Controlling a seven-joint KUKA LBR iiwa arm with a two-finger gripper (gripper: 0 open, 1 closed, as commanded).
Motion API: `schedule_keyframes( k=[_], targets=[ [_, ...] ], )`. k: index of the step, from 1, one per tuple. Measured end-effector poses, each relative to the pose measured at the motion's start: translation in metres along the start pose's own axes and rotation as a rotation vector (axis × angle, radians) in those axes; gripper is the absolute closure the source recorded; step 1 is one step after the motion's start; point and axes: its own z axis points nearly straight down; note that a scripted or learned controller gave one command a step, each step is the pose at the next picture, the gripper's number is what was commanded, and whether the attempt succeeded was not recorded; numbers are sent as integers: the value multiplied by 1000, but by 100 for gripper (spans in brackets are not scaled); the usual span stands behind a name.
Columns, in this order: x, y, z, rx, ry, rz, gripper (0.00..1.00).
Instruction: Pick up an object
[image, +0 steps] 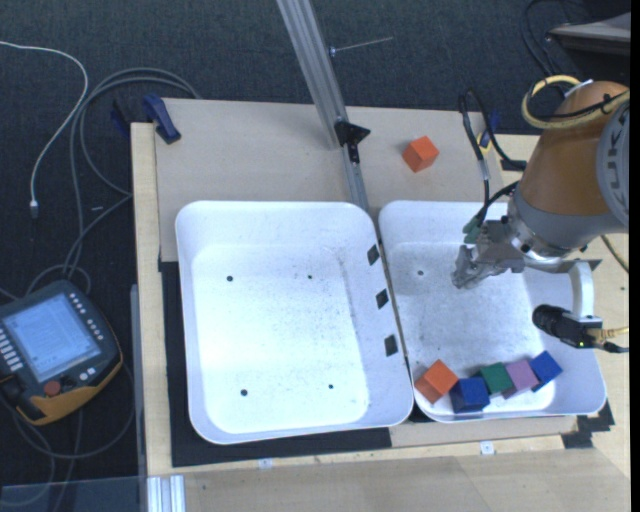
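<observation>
The hand (468, 272) hangs over the upper middle of the right bin (430, 230), its fingers drawn close together with nothing visible between them. Below it, along the bin's near wall, five blocks sit in a touching row — an orange block (436, 380) down and slightly to the left of the hand, then a blue block (469, 394), a green block (497, 380), a purple block (521, 375) and another blue block (546, 366) off to its lower right. A second orange cube (421, 153) lies on the counter (250, 150) above the hand and a little to its left, outside both bins, and the left bin (200, 230) lies well to the hand's left.
</observation>
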Motion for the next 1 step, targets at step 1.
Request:
schedule_keyframes(
  k=[1],
  targets=[
    [0,1,-10,-2,0,-1,100]
  ],
)
